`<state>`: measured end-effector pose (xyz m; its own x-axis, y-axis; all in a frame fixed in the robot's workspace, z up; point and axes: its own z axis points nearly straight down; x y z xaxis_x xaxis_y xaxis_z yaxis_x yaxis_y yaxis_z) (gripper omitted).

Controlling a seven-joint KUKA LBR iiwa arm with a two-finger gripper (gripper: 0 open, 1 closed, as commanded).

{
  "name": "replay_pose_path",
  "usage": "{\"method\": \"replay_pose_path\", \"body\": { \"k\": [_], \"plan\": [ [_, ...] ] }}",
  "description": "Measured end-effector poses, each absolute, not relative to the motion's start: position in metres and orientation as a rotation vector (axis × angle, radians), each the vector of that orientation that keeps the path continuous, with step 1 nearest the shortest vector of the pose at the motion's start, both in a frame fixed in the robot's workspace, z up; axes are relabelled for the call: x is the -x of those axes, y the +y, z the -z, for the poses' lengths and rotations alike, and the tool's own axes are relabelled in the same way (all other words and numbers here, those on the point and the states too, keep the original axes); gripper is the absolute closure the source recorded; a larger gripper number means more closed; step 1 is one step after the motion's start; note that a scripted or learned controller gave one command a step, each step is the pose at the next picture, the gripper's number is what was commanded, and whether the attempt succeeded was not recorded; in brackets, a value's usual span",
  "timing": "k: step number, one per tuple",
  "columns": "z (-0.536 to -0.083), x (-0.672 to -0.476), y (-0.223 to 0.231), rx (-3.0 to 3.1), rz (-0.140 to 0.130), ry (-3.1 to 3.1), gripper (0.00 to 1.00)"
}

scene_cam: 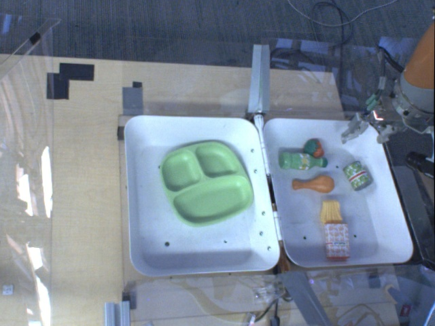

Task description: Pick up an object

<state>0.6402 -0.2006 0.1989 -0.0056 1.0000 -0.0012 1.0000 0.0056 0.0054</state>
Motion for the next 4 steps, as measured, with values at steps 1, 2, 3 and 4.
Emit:
{"method": "replay_pose_path", "body": {
  "k": [1,2,3,4],
  "plan": [
    [-0.097,-0.602,-0.204,-2.131,-0.007,2.299,0.00],
    [-0.089,-0.573,-0.205,-2.050,-0.010,2.368,0.00],
    [-0.103,-0.576,-0.206,-2.044,-0.016,2.362,1.00],
    [-0.224,-0.600,-0.162,-2.118,-0.008,2.309,1.00]
  ]
}}
